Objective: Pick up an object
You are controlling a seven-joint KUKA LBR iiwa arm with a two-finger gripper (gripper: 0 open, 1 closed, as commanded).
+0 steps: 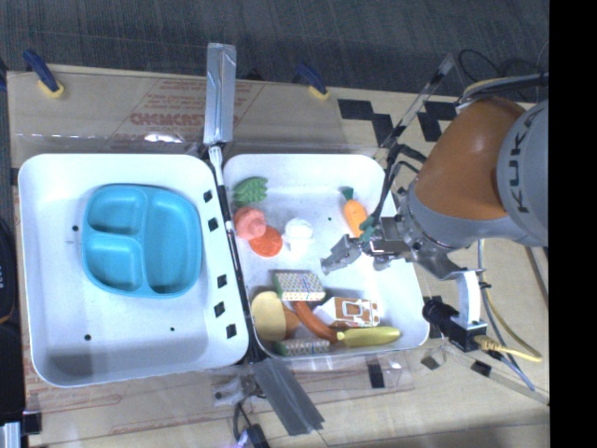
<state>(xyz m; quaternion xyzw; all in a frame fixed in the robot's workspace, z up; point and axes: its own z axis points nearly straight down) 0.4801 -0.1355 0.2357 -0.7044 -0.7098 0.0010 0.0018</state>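
The gripper (340, 256) hangs over the middle of the right bin (369, 171), reaching in from the right, its tip low above bare white floor; whether it is wide or narrow cannot be told from this angle, and nothing shows between its tips. The toys lie around it. A small carrot (354, 214) sits just right of it toward the far wall. A white ball (298, 231) lies just left of the gripper, and beyond that a pink piece (248, 222) touches a red tomato (267, 243), with a green leafy piece (250, 191) at the far left. Near the front wall lie a patterned box (298, 286), a yellow potato (269, 315), a sausage (313, 323), a printed orange box (356, 312) and a yellow-green banana (369, 337), crowded together. The left bin (47, 278) bears 1 blue divided plate (143, 239).
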